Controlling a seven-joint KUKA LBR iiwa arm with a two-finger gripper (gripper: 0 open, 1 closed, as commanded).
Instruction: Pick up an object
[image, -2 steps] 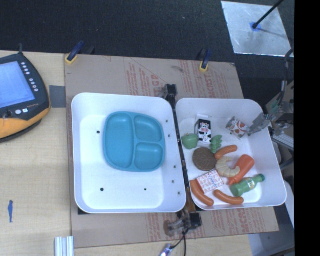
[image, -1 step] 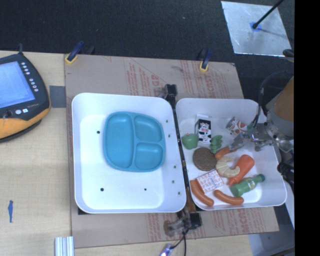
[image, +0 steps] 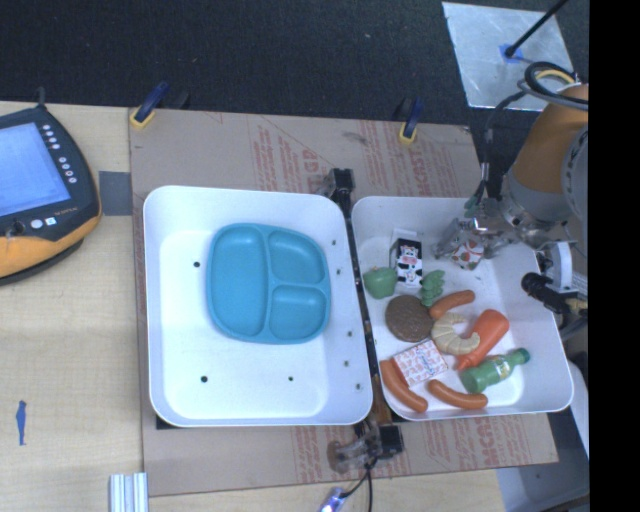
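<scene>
Wooden bench (image: 70, 350) under a sheet of brown cardboard (image: 250, 150), dark carpet beyond it, and two shallow white bins side by side in the middle. Over on the far left sits a control tablet (image: 35, 185) with an orange casing and a blue screen. Blue and yellow clamps (image: 148, 105) pin the cardboard at its far edge.

Left bin (image: 170, 330) first: one thing in it, a blue divided plate (image: 268, 283), lying flat toward the far half.

Right bin (image: 545, 395) is the busy one. Near the far side stands a small black-and-white carton (image: 406, 259), with a green vegetable (image: 380, 282) just beside it. A round brown patty (image: 408, 317) sits in the middle, a small sausage (image: 455, 301) next to it, a pale ring-shaped pastry (image: 456, 335) touching a carrot (image: 487, 333). Closer to the near edge: a green bottle (image: 492, 371), a red-and-white patterned packet (image: 421, 360), and two longer sausages (image: 430, 392) along the rim.

And the arm (image: 550, 150) comes in from the right, orange band visible, with the gripper (image: 478, 238) down over the far right corner of the right bin. A small red-and-white item (image: 468, 254) sits right at its tip, but whether the fingers are around it, or how wide they are, I cannot tell from this angle. Everything else in the bin lies apart from the gripper.
</scene>
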